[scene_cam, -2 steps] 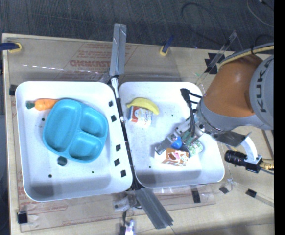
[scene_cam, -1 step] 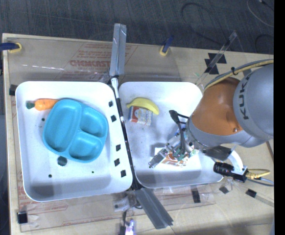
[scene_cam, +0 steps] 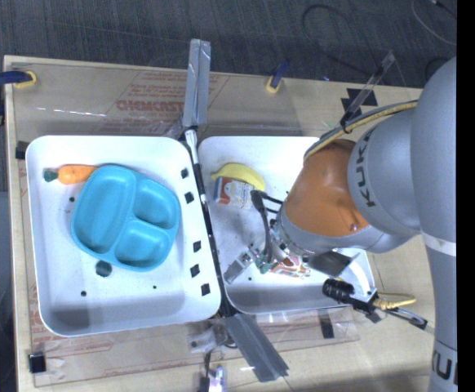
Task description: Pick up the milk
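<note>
The milk (scene_cam: 232, 192) is a small white carton with red and orange print. It lies in the right bin (scene_cam: 246, 300) near the top left corner, just below a yellow banana (scene_cam: 239, 174). My gripper (scene_cam: 256, 260) hangs low over the floor of the same bin, below and slightly right of the milk and apart from it. A small object with red, white and green print (scene_cam: 288, 268) lies right beside the gripper, partly hidden by the wrist. The orange and grey arm (scene_cam: 335, 198) covers the right half of the bin.
In the left bin (scene_cam: 54, 300) a blue divided plate (scene_cam: 127, 216) lies in the middle, an orange carrot (scene_cam: 76, 173) at its top left and a small dark green piece (scene_cam: 103, 269) below it. The bins' shared wall (scene_cam: 201, 227) runs just left of the milk.
</note>
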Robot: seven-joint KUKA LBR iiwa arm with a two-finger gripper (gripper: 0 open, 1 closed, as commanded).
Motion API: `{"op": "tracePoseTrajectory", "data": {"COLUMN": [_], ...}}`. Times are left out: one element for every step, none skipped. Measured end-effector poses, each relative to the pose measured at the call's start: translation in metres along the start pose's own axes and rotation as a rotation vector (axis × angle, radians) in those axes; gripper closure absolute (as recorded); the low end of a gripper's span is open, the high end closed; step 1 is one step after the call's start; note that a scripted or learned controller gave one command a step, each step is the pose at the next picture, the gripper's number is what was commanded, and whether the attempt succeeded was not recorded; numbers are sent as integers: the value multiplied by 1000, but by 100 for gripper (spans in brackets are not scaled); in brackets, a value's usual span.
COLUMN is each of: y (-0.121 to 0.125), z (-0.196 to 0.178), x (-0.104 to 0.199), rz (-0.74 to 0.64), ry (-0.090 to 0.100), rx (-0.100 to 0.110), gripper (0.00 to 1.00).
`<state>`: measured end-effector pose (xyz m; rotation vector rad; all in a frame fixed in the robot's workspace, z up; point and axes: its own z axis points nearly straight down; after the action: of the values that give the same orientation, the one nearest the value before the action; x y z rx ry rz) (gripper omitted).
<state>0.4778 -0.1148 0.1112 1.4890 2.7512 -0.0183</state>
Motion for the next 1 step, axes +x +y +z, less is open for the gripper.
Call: {"op": "tracePoseTrajectory", "data": {"y": [-17], "z": [-142], "x": [-29], "rz": [49], "ry": [18], "rx": [-2], "gripper": [0]}}
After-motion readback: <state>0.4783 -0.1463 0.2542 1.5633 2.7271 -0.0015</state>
